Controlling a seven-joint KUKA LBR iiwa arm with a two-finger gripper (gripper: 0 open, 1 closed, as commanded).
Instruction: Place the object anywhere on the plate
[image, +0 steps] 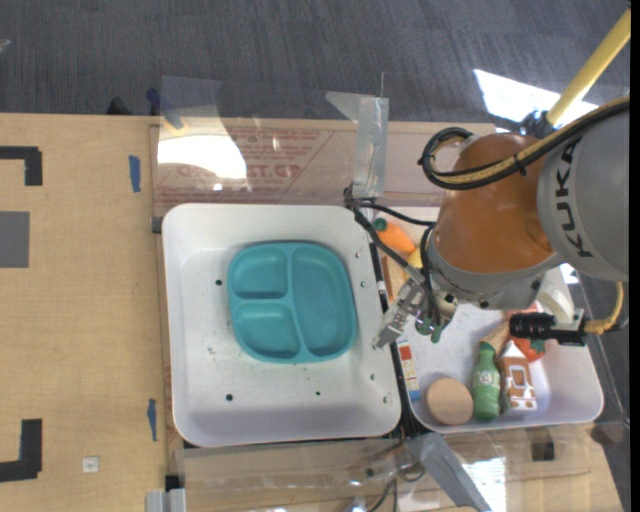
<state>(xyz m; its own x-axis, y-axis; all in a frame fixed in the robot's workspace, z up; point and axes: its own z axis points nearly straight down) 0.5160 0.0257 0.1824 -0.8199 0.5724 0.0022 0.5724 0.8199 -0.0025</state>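
From above, the teal plate (293, 302), split into three compartments, lies in the middle of the left bin (190, 330) with bare white floor all around it. The gripper (402, 318) hangs over the divide between the bins, near the plate's right edge; whether its fingers are apart or together cannot be told. In the right bin (585, 395), crowded near the front wall, sit a tan round object (450, 401), a green bottle (486, 381) and a small carton (518, 380). An orange piece (397, 238) lies by the back corner.

green bottle (486, 380), round tan object (450, 400)
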